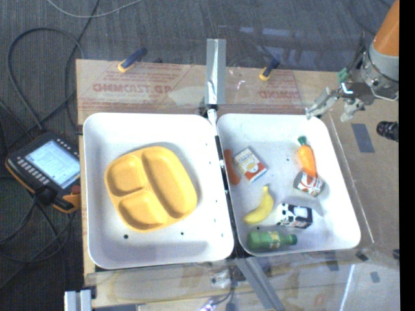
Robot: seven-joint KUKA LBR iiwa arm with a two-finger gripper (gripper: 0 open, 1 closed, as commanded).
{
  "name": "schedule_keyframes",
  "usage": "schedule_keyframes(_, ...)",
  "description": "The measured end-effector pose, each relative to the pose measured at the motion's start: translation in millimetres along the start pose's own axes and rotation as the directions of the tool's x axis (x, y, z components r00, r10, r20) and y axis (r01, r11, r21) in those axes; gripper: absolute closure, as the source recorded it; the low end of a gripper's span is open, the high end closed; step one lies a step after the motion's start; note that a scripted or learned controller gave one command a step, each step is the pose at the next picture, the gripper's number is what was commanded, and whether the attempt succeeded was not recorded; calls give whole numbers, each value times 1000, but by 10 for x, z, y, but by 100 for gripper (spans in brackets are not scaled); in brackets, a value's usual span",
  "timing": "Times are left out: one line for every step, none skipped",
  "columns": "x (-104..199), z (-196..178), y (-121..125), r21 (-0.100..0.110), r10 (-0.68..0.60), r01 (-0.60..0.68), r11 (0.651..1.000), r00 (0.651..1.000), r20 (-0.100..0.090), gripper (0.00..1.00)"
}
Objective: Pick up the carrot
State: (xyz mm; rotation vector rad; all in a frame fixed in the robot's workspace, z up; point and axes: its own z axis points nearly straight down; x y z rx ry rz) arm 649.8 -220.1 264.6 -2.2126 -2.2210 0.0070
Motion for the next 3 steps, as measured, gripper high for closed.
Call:
schedule_keyframes(168, 1687, -131, -8, -94, 94, 996, 996, 2, 0)
schedule_keyframes(184, 1602, -129, -6, -97, 97, 995, 995, 2, 100)
schedule_keyframes(368, 740, -388, -8, -126, 126, 992, 992, 2, 100)
